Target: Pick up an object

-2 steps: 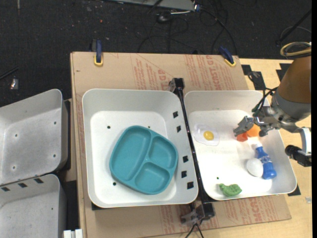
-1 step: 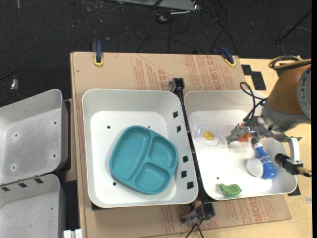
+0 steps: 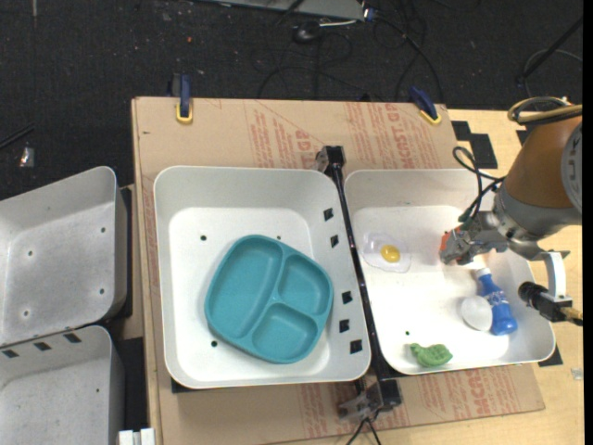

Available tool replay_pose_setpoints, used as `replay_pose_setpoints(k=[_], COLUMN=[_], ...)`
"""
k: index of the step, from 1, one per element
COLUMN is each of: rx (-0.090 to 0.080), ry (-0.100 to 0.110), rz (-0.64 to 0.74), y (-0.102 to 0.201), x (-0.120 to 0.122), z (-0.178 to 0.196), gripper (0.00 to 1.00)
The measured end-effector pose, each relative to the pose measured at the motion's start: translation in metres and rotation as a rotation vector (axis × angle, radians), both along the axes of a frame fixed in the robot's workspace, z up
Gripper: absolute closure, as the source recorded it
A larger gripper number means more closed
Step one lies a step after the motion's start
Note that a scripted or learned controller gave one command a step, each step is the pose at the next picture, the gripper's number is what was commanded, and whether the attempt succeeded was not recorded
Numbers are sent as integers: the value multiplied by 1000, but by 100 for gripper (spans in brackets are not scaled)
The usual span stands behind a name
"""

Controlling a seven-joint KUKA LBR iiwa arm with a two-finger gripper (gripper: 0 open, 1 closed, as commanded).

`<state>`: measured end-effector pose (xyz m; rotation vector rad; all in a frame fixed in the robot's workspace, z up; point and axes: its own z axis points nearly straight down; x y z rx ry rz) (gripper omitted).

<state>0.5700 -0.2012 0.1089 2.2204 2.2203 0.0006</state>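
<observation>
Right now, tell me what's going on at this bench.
The arm reaches into the right bin, its gripper low over the bin floor. Near it lie a clear piece with a yellow centre, a blue and white bottle and a green object. The left bin holds a teal divided plate.

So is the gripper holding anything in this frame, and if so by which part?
Cannot be told: the gripper hangs over the right white bin, near the blue-and-white plastic bottle, with nothing visibly between its fingers.
</observation>
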Motion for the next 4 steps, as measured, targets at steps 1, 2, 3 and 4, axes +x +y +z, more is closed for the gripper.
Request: replay_pose_setpoints(k=[1, 2, 3, 4], rx=[-1, -2, -3, -1], ry=[-3, -3, -6, -2], rz=[1, 2, 3, 3], y=[-3, -11, -13, -13], x=[-2, 6, 4, 5], z=[62, 112, 176, 187], gripper=[100, 100, 100, 100])
